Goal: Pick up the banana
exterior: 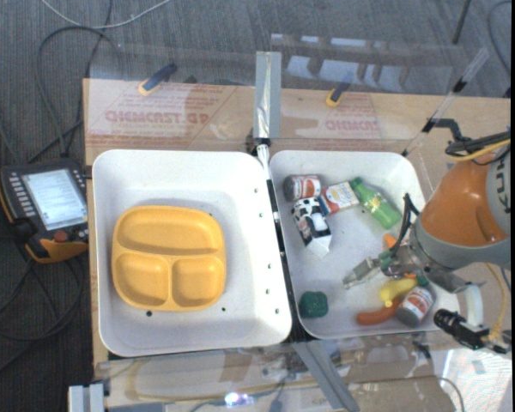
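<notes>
The banana (395, 291) is a small yellow piece lying in the right bin (352, 163), near its front right corner. It lies between an orange carrot (375, 317) and a small can (415, 305). My gripper (366, 272) reaches in from the right and sits low over the bin, just left of and above the banana. Nothing shows held in it. The arm's orange band (463, 209) hides the bin's right wall.
The right bin also holds a red can (303, 187), a black and white bottle (313, 227), a red and white packet (341, 197), a green bottle (378, 204) and a dark green lump (313, 304). A yellow divided tray (168, 256) lies in the left bin (112, 178).
</notes>
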`<state>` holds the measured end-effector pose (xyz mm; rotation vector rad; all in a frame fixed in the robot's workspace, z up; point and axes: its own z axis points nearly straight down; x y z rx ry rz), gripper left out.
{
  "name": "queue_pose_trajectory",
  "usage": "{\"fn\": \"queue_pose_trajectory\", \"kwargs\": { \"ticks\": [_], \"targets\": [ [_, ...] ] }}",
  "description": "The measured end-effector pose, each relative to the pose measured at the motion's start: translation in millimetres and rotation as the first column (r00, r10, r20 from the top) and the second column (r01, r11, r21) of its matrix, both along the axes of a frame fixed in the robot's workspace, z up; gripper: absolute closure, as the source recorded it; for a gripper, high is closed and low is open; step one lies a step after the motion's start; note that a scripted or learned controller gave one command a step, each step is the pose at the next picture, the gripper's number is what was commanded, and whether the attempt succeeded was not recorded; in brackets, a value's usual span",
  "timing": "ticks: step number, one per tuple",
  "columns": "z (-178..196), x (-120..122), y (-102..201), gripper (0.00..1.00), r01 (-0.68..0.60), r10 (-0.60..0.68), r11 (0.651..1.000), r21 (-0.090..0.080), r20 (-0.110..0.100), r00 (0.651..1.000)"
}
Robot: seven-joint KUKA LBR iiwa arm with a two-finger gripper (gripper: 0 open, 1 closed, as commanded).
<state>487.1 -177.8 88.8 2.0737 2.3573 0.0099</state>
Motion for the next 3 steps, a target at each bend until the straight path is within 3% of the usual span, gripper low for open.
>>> {"fn": "queue_pose_trajectory", "kwargs": {
  "ticks": [1,2,3],
  "targets": [
    [-0.3,1.6,-22.0,0.00,-0.165,0.165,0.986,0.011,-0.001,0.986],
    [9.0,3.6,-25.9,1.00,-0.161,0.161,0.987,0.000,0.006,0.987],
    [9.1,4.6,-16.0,0.00,-0.174,0.174,0.985,0.017,0.000,0.985]
  ]
}}
